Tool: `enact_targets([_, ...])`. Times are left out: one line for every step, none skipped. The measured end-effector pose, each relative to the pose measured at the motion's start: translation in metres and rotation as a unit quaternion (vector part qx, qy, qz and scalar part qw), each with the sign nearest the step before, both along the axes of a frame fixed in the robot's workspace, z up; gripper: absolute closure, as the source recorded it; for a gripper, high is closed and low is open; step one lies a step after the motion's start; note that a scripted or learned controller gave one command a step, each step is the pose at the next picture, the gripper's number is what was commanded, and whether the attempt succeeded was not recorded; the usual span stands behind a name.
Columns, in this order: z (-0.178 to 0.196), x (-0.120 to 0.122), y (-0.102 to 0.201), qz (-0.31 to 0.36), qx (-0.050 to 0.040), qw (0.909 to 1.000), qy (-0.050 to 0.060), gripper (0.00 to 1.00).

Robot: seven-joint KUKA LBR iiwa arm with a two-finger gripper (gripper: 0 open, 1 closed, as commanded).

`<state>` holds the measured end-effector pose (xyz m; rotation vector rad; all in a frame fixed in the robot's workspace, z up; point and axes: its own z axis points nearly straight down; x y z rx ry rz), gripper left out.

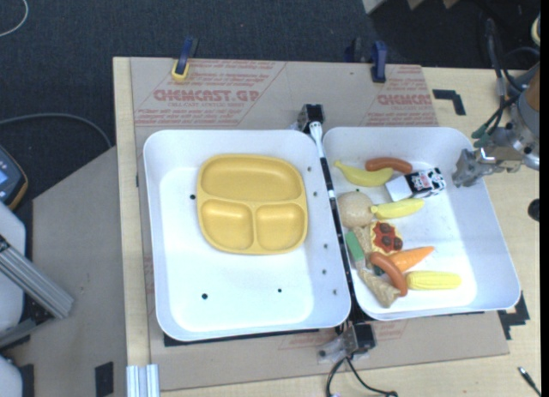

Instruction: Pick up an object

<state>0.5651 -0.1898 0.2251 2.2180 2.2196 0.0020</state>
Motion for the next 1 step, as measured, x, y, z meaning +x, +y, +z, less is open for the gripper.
enact_targets([-0.0095,-0.0069,0.057,0.002,0.0026,1.0,0.003,1.0])
